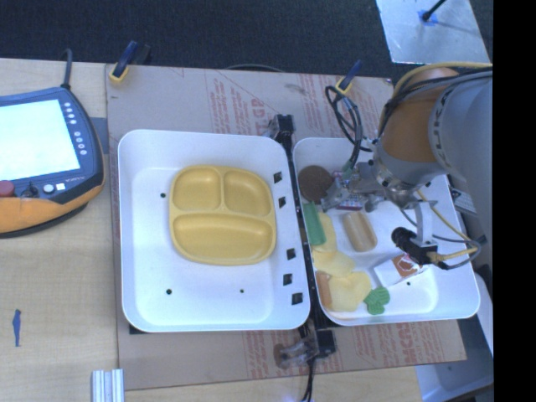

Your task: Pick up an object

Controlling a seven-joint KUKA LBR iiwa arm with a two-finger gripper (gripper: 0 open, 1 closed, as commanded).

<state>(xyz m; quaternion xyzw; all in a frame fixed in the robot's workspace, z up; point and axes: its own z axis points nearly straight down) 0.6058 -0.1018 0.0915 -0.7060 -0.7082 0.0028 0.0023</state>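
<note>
white bins [134, 224], two; one yellow plate [223, 214]

I see the wooden bench [50, 291] carrying a cardboard sheet [209, 90]. On the sheet two white bins sit touching: left bin [142, 308] at nine o'clock, right bin [452, 304] at three. A teach pendant [46, 157] rests at the bench's ten o'clock.

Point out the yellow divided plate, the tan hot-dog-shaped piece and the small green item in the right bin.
yellow divided plate [223, 214]: camera view, on the ridge between its compartments.
tan hot-dog-shaped piece [360, 231]: camera view, on its middle.
small green item [377, 299]: camera view, on its top, near the right bin's front wall.
</note>
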